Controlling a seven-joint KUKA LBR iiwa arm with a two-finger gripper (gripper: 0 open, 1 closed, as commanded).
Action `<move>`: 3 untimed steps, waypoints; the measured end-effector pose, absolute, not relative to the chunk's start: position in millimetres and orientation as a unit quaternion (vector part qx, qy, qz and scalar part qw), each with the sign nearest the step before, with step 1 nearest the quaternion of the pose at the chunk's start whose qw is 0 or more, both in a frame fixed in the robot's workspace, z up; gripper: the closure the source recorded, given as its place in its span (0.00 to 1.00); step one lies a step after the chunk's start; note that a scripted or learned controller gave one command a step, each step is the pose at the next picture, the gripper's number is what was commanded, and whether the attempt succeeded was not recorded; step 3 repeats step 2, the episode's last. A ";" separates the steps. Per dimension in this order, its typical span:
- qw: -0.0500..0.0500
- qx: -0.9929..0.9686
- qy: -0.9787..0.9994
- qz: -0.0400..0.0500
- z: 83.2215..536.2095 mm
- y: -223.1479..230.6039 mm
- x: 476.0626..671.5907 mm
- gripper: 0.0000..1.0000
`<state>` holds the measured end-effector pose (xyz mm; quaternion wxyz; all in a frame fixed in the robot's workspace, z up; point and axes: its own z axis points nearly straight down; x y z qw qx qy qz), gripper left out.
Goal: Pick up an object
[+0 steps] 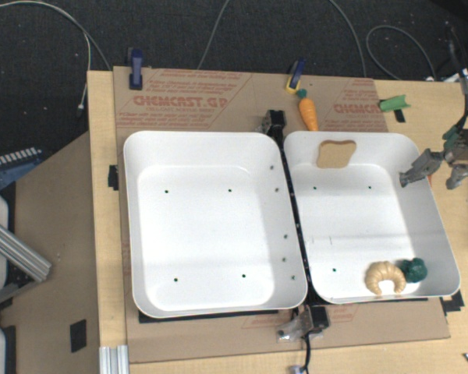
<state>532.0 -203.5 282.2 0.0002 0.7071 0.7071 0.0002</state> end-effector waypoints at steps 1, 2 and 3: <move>-0.005 0.708 0.707 -0.003 149.1 -223.7 529.9 0.00; -0.002 0.707 0.707 -0.001 81.8 -223.5 512.9 0.00; -0.002 0.707 0.707 -0.001 81.8 -223.5 512.9 0.00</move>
